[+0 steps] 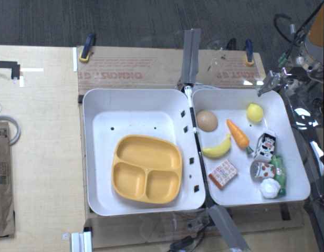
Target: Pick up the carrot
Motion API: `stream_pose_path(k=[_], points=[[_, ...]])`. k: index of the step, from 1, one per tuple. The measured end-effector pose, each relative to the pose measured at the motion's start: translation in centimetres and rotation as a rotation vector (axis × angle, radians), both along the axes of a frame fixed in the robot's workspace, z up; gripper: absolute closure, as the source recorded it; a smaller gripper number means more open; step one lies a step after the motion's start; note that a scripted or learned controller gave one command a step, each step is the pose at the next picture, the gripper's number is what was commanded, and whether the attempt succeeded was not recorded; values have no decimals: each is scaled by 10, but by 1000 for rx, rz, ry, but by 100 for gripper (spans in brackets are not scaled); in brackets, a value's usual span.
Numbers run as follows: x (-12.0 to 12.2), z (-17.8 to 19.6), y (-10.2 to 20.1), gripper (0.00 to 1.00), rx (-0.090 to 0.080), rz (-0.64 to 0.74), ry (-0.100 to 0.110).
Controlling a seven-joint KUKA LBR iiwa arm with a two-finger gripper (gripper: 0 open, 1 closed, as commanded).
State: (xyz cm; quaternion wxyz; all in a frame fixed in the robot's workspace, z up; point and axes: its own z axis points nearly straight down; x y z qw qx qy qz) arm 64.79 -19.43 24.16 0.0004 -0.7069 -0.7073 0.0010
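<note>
The orange carrot [238,134] lies slantwise in the right bin [293,140], near its middle, its green end pointing toward the front right. A yellow lemon [254,112] sits just behind it and a banana [217,148] just to its front left. My gripper [270,83] hangs at the far right corner of that bin, above the rim, well behind and to the right of the carrot. Nothing is visibly held by it.
The right bin also holds a brown egg-shaped thing [207,121], a red box [223,173], a black-and-white carton [265,145], a can [260,169] and a white ball [269,189]. A yellow divided plate [147,168] lies in the left bin [98,140]. Cables hang by the arm.
</note>
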Motion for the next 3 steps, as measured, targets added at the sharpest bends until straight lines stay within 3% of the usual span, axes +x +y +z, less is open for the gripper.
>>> stream_pose_path(k=[1,2,3], points=[[-35,-149,49,0,0,233,-3],[-34,-140,47,100,0,229,-4],[5,-8,90,100,-1,-139,-1]])
